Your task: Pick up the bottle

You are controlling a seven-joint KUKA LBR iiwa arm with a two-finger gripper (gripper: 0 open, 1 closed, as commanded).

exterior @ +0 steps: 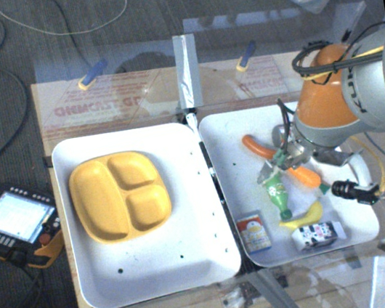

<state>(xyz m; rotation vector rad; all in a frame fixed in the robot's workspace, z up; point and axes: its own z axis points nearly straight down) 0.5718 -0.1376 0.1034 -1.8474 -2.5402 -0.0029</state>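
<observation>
Surface (116, 96): brown board, dark carpet around, cables at 10 o'clock. Left bin (153, 267): yellow divided tray (120, 195). Right bin (227, 143): green bottle (279, 197) at centre, carrot (257, 146) at 11 o'clock, banana (301, 216), two small boxes at 6 o'clock. Jaws (284, 158) just above bottle; state: cannot tell.

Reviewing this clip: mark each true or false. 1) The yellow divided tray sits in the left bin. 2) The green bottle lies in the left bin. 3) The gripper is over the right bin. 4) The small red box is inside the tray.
1) True: the yellow divided tray lies in the left bin.
2) False: the green bottle lies in the right bin.
3) True: the gripper is over the right bin, close above the bottle.
4) False: the small red box lies on the right bin's floor.
</observation>
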